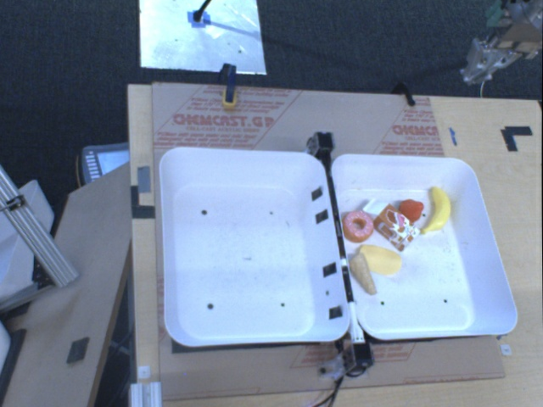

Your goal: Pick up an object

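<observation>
Right bin (488, 308) front bare; cone (362, 273) nearest. Banana (438, 208) lies apart: easiest target. Gripper (485, 60) parked high, fingers' state cannot be told. Descent to be centred.

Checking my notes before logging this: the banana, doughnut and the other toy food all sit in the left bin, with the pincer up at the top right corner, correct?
Not quite: the camera view shows the banana, doughnut and other toy food in the right bin, not the left. The pincer is at the top right corner, as you said.

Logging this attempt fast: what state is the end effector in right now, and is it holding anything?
End effector: up at the view's top right, off the bins, nothing visibly held; open or closed cannot be told.
</observation>
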### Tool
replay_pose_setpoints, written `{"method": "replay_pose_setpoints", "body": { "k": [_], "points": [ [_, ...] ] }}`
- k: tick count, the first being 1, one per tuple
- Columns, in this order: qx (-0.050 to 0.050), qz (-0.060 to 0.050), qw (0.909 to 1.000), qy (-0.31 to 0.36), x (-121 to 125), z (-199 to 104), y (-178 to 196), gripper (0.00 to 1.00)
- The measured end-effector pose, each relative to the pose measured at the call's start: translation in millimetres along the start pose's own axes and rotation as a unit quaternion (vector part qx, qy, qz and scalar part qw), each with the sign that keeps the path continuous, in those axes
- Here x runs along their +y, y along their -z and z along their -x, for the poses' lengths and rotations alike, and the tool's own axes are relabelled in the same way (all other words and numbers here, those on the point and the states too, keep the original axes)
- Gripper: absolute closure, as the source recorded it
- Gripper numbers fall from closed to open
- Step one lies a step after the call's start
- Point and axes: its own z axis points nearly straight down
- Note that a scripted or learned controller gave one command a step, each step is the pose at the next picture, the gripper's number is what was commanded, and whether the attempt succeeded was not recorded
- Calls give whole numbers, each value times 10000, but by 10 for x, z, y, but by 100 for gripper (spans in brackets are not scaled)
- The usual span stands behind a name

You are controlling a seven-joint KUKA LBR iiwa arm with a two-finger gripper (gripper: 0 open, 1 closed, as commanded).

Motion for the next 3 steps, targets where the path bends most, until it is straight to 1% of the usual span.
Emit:
{"method": "replay_pose_setpoints", "body": {
  "k": [3],
  "points": [
    [-29, 59, 10000, 63, 43, -7, 343, 100]
  ]
}}
